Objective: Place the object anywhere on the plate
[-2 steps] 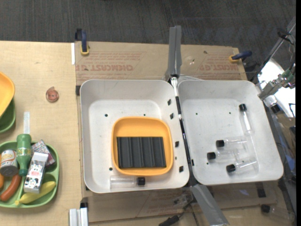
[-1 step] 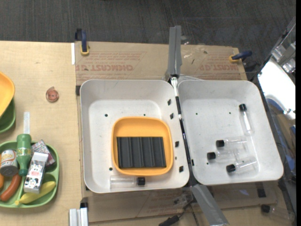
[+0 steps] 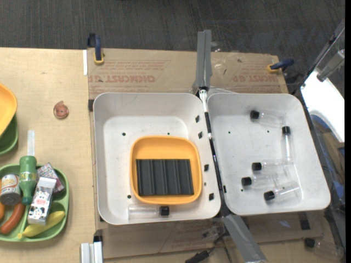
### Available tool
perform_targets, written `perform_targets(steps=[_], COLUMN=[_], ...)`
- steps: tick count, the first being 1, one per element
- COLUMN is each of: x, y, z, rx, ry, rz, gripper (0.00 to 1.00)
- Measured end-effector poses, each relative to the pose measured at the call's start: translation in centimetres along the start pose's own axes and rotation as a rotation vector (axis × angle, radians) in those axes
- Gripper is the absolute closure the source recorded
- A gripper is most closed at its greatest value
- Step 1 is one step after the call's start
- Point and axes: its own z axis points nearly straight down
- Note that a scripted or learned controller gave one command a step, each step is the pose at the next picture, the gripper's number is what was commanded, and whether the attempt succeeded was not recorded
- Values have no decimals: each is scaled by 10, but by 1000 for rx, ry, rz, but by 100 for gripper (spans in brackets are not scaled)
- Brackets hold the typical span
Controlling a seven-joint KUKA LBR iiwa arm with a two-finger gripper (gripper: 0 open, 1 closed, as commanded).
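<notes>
Your tubes [image 3: 272, 169] lie in the right bin, yellow plate [image 3: 164, 144] in the left; jaws' state can't be told.

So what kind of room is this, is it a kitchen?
Probably a robot test lab, not a kitchen: two white bins clamped over cardboard, clear tubes with black caps, and toy food on a workbench.

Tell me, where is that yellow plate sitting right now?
In the camera view, the yellow plate lies in the left white bin, with a dark ridged block on it and a clear vial just below its lower edge.
</notes>
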Motion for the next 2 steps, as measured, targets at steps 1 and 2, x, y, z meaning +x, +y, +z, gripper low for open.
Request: perform_targets(steps=[1, 2], x=[44, 78], y=[-72, -125], z=[-37, -38], rx=[0, -1], ry=[1, 0], rz=[-278, -564], gripper=[0, 0])
